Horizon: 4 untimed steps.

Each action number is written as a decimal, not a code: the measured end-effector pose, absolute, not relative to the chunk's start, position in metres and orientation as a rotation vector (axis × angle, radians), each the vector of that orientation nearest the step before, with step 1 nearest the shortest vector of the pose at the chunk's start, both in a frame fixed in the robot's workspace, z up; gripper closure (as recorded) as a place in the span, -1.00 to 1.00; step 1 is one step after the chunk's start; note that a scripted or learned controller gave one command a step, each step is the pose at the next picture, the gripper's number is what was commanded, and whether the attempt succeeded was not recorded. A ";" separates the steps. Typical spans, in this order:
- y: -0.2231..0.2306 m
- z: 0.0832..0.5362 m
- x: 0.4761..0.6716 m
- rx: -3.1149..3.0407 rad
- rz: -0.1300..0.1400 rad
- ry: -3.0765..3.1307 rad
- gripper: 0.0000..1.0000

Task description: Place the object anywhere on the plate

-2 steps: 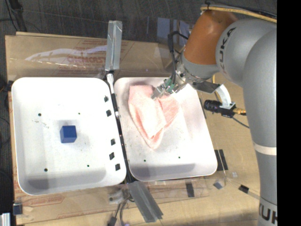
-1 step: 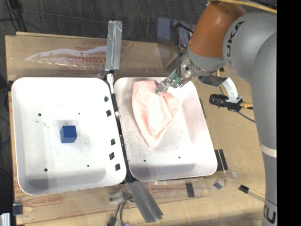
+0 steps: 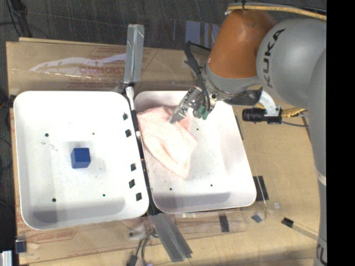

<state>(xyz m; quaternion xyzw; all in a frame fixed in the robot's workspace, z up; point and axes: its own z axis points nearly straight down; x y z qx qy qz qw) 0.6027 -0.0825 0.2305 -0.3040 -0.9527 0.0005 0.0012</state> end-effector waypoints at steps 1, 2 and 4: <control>-0.043 0.236 0.588 -0.336 0.001 -3.122 1.00; 0.002 0.225 0.572 0.001 0.001 -3.139 1.00; 0.091 0.237 0.549 0.009 0.001 -3.143 1.00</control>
